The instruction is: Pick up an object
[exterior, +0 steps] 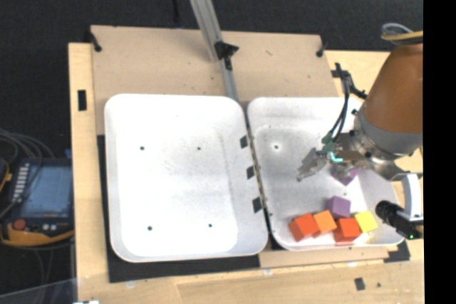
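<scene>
Currently your claw (313, 166) hovers low over the right bin (285, 117); finger spread: cannot tell. Blocks cluster at that bin's near edge: orange block (306, 226), purple block (340, 206), yellow block (366, 221). Another purple block (348, 175) lies just beside the wrist.

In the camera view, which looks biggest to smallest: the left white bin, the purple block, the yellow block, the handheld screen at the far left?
1. left white bin
2. handheld screen
3. purple block and yellow block: they look alike, so I won't rank them.

The arm (399, 100) partly hides a purple block (348, 175).
</scene>
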`<state>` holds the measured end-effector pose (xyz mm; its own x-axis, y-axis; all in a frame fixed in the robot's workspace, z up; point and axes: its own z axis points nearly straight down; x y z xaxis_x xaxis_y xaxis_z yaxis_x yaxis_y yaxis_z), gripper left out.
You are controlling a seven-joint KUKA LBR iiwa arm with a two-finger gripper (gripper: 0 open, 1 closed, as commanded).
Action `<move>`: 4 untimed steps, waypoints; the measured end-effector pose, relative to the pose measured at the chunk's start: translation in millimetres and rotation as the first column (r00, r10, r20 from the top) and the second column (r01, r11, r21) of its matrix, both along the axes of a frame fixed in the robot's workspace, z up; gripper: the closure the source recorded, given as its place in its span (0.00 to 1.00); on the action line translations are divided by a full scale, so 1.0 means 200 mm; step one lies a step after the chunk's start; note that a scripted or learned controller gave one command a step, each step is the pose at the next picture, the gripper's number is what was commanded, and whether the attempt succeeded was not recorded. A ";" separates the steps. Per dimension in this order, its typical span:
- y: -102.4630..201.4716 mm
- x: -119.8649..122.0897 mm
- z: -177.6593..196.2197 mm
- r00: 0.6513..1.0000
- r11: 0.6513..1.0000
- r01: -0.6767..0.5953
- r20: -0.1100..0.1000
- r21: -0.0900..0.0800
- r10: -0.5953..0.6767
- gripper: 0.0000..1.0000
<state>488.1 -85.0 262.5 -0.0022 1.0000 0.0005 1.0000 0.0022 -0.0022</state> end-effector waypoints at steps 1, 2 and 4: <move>0.00 0.00 0.01 1.000 1.000 0.005 0.005 0.000 -0.005 0.00; 0.02 0.00 -0.21 1.000 1.000 0.004 -0.002 -0.001 -0.004 0.00; -0.01 0.00 -0.75 1.000 1.000 0.004 -0.003 -0.001 -0.004 0.00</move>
<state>487.6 -87.9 112.6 0.0017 1.0000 -0.0002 1.0000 -0.0017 -0.0055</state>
